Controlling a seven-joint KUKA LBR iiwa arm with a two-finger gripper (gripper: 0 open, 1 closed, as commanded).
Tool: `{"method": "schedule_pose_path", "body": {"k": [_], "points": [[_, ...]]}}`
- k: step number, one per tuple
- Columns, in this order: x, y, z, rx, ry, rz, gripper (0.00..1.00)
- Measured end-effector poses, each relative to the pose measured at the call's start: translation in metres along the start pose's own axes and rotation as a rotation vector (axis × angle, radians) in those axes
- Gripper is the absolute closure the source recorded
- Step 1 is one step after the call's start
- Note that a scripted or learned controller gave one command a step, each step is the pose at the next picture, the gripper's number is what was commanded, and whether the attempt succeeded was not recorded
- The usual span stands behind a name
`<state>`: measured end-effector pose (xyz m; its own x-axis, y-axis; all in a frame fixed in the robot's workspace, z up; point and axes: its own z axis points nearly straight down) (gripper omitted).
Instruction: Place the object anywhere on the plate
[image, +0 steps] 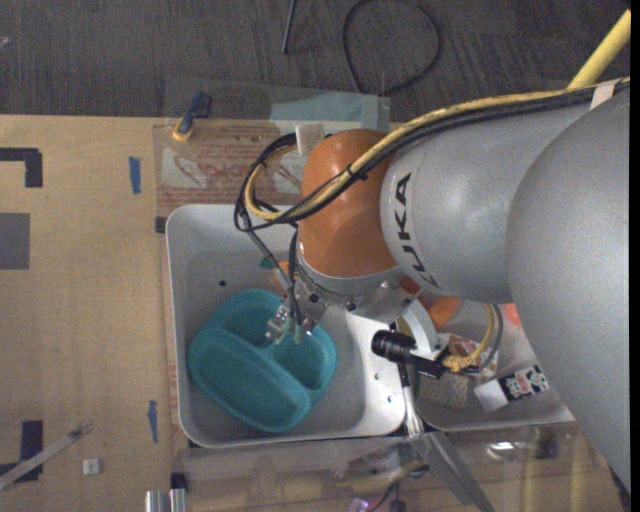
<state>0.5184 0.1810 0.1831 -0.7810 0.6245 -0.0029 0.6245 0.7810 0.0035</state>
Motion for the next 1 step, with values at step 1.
{"method": "schedule_pose_path", "body": {"k": [1], "points": [[0.0099, -0.0498, -0.0076, 0.004, 0.003, -0.033, 1.00]]}}
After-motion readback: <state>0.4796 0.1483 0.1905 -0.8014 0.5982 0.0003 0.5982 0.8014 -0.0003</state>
